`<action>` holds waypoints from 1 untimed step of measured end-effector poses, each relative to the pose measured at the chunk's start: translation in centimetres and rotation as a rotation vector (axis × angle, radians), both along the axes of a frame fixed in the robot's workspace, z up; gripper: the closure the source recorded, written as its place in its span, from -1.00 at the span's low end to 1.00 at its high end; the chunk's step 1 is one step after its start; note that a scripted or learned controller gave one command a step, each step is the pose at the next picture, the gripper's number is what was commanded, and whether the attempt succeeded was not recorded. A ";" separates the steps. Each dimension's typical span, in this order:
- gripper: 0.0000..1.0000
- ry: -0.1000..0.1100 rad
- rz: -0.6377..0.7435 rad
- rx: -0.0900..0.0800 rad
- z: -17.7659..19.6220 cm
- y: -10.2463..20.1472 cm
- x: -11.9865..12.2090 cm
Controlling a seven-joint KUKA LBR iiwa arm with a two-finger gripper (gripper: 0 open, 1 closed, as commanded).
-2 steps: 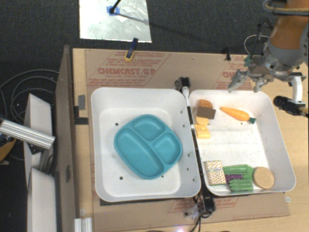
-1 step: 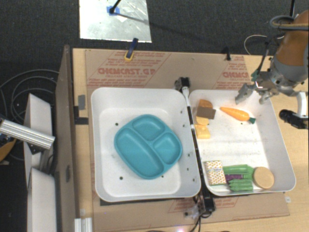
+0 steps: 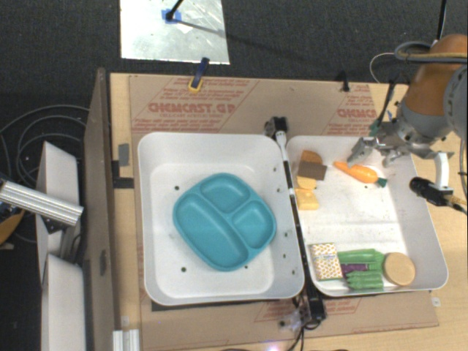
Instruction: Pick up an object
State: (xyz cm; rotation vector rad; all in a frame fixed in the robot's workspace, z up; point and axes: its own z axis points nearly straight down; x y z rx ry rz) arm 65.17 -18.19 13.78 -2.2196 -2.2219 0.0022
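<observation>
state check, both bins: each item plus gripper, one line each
divided blue plate: flat in left bin, compartments bare
toy carrot: lying flat, right bin, untouched
cheese pieces: lying by the divider
green item: lying at near edge
round cookie: flat, near corner
gripper: above right bin's far side, beside carrot, holding nothing visible

Reaches in from the right edge, grey arm with the orange band sitting up top near the corner. Bends down and to the left from there, wrist angled toward the far end of the right-hand bin. Hand (image 3: pixel 371 151) hangs low over that bin's upper right part, metal fingers (image 3: pixel 360 152) pointing left and a bit down. Looks slightly spread, nothing gripped between them. Black cable loops off behind the wrist.
</observation>
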 end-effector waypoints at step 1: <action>-1.00 0.001 -0.002 0.001 -5.6 -2.6 -0.5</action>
